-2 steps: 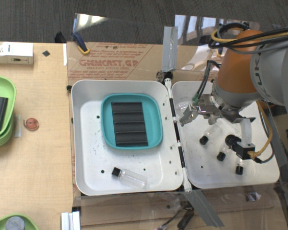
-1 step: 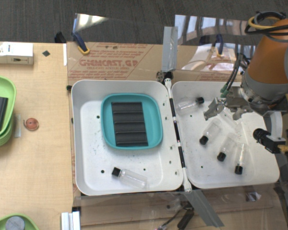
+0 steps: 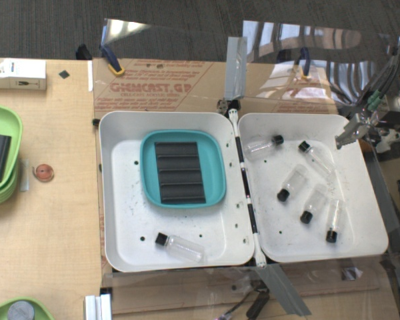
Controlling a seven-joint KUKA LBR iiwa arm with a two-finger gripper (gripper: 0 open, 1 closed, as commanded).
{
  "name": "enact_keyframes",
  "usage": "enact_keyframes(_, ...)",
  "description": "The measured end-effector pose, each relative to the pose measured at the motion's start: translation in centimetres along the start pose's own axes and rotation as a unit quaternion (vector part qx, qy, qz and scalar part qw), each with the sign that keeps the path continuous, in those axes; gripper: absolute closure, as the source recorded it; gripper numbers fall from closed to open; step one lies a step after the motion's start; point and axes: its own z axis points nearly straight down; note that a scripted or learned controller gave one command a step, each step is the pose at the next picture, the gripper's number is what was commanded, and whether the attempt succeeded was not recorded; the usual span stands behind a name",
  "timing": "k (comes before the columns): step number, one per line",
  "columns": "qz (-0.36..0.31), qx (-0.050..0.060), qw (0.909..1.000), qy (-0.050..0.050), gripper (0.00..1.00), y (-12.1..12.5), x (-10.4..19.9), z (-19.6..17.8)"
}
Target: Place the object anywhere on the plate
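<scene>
In the camera view you see the teal square plastic plate [image 3: 215, 172] in the left bin carrying no vial, five clear black-capped vials [image 3: 292, 182] lying in the right bin, and the gripper [image 3: 350, 133] at its far right edge, grip state unreadable, so placing is all ahead.

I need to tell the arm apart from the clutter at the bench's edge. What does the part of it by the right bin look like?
Little of it is in frame. The gripper is a small, pale grey metal piece tapering to a thin tip over the right bin's upper right rim. Behind it sit whitish fittings and a dark block. Thin dark cables, with a touch of green, run up and right from it.
</scene>
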Motion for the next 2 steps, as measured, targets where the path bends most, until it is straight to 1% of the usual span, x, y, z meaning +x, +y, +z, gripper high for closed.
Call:
enact_keyframes(1,0.095,0.001,0.9955,0.000,0.00,1.1,-6.7,-1.3)
enact_keyframes(2,0.134,0.002,0.9910,0.001,0.00,-1.2,-6.5,-1.9)
